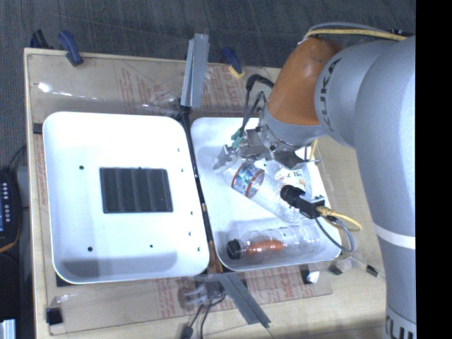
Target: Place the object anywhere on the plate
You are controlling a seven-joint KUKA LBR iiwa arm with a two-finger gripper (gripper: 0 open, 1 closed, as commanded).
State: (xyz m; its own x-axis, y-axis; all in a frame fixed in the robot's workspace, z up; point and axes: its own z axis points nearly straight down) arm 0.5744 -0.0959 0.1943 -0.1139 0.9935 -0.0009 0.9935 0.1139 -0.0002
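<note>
**Bottle Not on the Plate Yet**

Nearest us, below the pincer (244, 149), a clear bottle (272, 245) with a dark cap lies in the right bin (212, 136). Another clear bottle (256, 182) with a red and blue label lies tilted right under the pincer. I cannot tell if it grips. The dark plate (135, 189) waits far left, bare.

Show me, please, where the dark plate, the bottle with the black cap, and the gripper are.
dark plate (135, 189): camera view, its middle.
bottle with the black cap (272, 244): camera view, its clear body.
gripper (236, 150): camera view, its tip.
</note>
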